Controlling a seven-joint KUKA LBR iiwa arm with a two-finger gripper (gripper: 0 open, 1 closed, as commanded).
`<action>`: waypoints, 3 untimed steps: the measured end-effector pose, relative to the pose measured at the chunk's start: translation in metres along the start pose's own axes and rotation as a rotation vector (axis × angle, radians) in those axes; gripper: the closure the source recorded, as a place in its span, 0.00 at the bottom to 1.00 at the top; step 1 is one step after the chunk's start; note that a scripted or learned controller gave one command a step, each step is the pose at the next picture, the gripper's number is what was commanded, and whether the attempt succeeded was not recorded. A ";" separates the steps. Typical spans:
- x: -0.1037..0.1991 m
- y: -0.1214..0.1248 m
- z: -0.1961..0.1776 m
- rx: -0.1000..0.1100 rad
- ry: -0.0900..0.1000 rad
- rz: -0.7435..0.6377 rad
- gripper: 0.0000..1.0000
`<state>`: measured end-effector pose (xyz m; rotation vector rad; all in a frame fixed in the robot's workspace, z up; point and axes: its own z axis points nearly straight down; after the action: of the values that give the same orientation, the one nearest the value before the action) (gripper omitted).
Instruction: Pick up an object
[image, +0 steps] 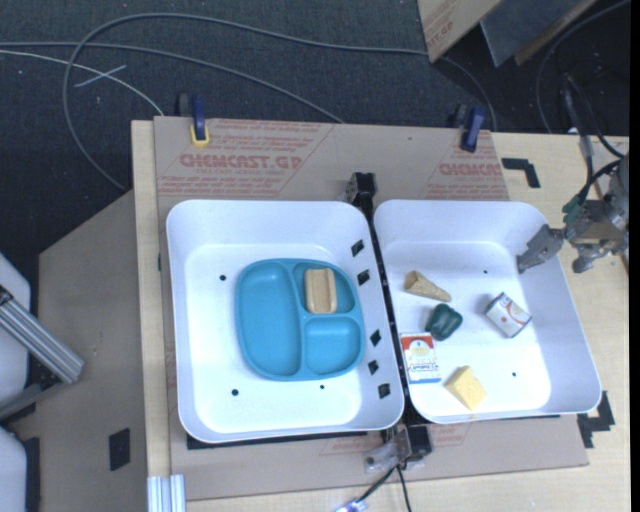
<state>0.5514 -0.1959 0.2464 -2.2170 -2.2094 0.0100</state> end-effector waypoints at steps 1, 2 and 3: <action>0.001 0.002 -0.007 -0.012 -0.003 -0.004 0.00; -0.005 0.009 0.040 -0.007 -0.002 -0.003 0.00; 0.001 0.018 0.090 -0.008 -0.001 -0.005 0.00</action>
<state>0.5685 -0.1944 0.1564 -2.2162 -2.2193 0.0022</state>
